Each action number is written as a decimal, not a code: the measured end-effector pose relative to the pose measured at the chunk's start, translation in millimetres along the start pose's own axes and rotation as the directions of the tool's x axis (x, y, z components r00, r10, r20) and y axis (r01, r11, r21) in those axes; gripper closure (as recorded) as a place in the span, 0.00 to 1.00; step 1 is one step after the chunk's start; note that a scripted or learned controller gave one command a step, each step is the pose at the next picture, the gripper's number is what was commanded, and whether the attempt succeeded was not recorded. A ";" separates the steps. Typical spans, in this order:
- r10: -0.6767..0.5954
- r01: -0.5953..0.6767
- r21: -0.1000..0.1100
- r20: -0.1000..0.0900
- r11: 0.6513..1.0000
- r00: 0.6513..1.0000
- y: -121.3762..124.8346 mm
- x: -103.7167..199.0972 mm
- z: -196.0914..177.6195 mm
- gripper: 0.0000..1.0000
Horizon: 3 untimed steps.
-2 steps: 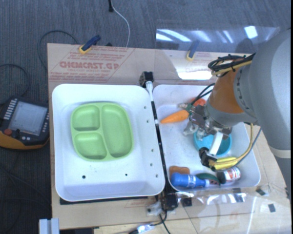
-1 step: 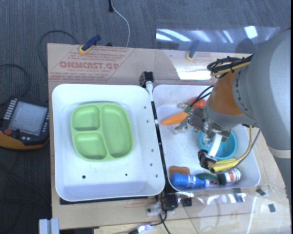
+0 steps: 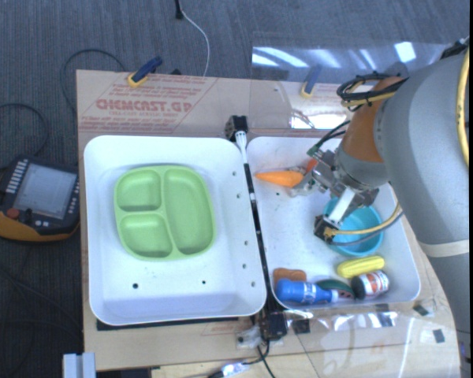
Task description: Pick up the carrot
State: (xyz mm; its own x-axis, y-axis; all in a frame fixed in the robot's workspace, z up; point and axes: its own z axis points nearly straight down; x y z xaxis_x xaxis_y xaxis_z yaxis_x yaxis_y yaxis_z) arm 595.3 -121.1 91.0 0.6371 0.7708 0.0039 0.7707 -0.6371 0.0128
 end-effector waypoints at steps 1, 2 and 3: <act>0.284 -0.287 0.048 0.062 0.957 0.957 18.4 33.1 -2.7 0.00; 0.624 -0.624 0.014 0.029 0.781 0.781 40.1 44.4 0.8 0.00; 0.587 -0.587 0.010 0.015 0.809 0.809 -68.2 -6.5 -93.9 0.00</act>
State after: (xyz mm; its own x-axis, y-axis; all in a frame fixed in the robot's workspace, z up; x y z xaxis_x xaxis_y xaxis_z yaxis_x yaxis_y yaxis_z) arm 537.4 -82.3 184.0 0.9683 0.2498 -0.0045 0.2498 -0.9683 -0.0015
